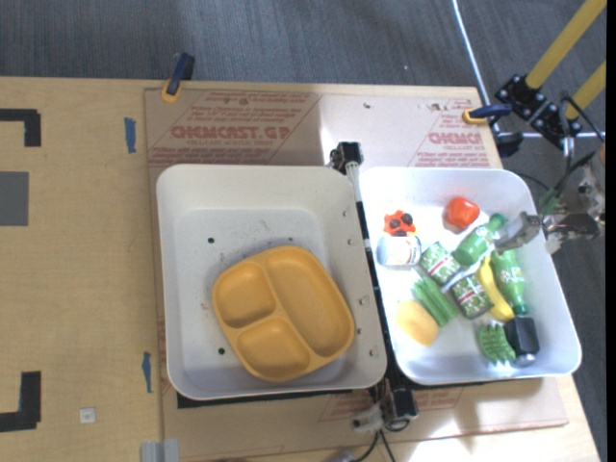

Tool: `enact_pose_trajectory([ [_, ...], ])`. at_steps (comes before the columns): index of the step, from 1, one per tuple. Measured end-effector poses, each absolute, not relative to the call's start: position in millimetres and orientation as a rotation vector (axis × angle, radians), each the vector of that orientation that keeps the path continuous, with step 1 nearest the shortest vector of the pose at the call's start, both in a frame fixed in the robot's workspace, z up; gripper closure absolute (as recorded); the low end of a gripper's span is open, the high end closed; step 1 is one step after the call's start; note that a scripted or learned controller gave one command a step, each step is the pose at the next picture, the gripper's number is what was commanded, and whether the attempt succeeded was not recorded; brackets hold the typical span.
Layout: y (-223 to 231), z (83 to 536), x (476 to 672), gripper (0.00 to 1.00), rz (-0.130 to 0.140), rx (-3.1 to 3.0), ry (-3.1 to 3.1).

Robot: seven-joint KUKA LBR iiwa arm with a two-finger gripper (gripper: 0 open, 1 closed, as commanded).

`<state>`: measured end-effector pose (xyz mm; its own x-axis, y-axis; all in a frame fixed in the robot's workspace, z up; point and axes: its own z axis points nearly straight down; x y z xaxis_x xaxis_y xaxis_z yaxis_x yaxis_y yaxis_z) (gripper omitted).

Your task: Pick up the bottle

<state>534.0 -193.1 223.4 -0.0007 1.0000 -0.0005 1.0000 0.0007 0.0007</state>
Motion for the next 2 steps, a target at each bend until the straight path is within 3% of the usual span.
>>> enact_pose_trajectory([
  [1, -214.6, 99.4, 560.4, 0.0, 0.017, 2.193, 2.255],
  [2, -218.6, 108.4, 558.9, 1.0, 0.006, 2.193, 2.247],
])
